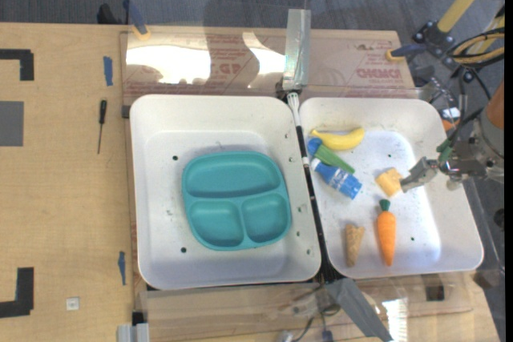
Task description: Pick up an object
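- Camera view, right bin (461, 252): gripper (410, 177) hanging low on the right side, aimed left. Jaws apart or together? Can't tell from this angle.
- Same here, can't tell. Nothing seen clamped either, so not calling anything held. Likely target?
- Guessing the yellow block (389, 183). Sits just left of the gripper, touching or nearly so, hard to say which. Stubby, no real long axis, so probably no wrist twist needed.
- And the carrot (386, 235)?
- Just on the near side of the block, long axis running far-to-near, green top at the far end. Would need a shift toward the near rim and jaws set across the width.
- Banana, bottle, cone?
- Banana (340, 138) at the far side, lying left-right. Blue bottle (337, 176) left of the block, slanted. Cone (353, 241) just left of the carrot. All farther from the gripper than the block.
- So, a short reach left, then closing on the block. Might just shove the block sideways, though.
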`<state>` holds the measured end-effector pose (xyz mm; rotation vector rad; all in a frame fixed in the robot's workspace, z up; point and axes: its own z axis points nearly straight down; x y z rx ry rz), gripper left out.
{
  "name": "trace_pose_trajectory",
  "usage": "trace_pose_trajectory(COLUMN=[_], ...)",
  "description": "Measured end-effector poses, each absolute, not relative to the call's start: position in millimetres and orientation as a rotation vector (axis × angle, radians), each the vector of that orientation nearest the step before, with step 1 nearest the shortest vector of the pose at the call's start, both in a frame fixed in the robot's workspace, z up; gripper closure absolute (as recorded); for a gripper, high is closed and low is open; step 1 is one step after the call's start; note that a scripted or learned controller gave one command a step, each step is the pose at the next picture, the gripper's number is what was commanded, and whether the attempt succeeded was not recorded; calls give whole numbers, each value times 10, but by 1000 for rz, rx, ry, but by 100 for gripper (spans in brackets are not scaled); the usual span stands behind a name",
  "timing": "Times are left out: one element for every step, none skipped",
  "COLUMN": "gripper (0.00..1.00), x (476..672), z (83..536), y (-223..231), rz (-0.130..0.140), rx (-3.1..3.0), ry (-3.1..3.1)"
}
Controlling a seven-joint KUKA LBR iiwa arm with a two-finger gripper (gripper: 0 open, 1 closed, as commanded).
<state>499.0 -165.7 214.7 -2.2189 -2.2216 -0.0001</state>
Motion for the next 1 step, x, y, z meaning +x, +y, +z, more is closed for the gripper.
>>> trace_pose_trajectory(gripper=[0], x=[5206], z=[2164], y=[-1996], rz=[-1], rx=[-2432], ry=[-1992])
